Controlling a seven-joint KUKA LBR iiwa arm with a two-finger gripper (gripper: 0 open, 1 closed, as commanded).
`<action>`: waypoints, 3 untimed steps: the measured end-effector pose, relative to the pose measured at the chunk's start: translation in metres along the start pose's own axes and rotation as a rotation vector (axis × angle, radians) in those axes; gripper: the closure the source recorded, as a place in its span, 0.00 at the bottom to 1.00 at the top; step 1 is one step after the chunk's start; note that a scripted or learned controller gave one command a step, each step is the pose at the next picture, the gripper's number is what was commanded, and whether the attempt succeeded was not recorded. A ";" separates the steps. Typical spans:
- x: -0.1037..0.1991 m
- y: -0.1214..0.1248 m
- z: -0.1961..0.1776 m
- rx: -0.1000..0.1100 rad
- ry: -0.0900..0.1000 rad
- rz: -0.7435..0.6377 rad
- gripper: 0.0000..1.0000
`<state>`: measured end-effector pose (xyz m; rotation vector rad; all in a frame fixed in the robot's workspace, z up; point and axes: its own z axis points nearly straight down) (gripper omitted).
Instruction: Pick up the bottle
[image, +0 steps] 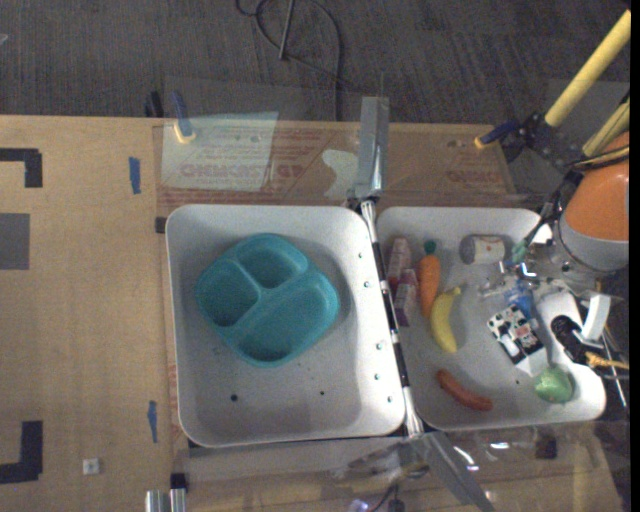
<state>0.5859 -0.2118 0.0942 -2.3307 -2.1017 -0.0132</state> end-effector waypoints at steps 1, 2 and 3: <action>-0.004 0.000 -0.010 -0.002 -0.006 0.003 1.00; 0.035 -0.012 -0.134 0.001 -0.010 0.144 1.00; 0.041 -0.020 -0.172 0.001 -0.009 0.106 1.00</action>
